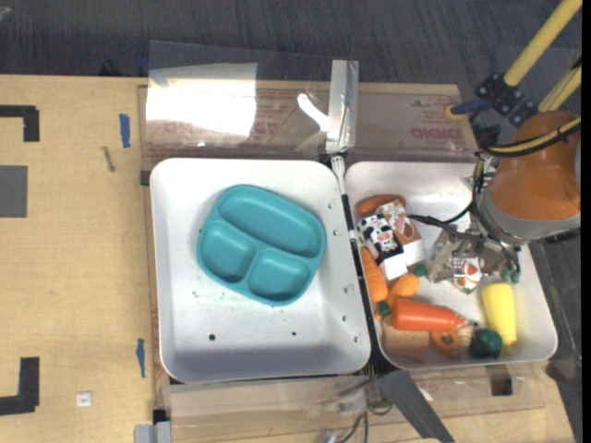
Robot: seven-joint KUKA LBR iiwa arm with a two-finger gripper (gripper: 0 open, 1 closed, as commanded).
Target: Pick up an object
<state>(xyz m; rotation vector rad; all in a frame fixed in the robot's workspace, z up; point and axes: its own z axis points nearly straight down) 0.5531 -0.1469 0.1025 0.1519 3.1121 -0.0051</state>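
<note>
Here the arm (540,178) is reaching into the right bin (545,340), and the gripper (471,264) is hanging low over the toys. I cannot tell how its fingers are standing. The corn (500,310) is lying just beside it, the carrot (425,317) nearby. A blue tray (262,243) is sitting in the left bin (185,340)

A teal divided plate (262,244) sits in 1 white bin (185,340); the other white bin (540,340), at 3 o'clock, holds an orange carrot (427,317), a yellow corn (500,308) and a black-and-white carton (380,235).
</note>
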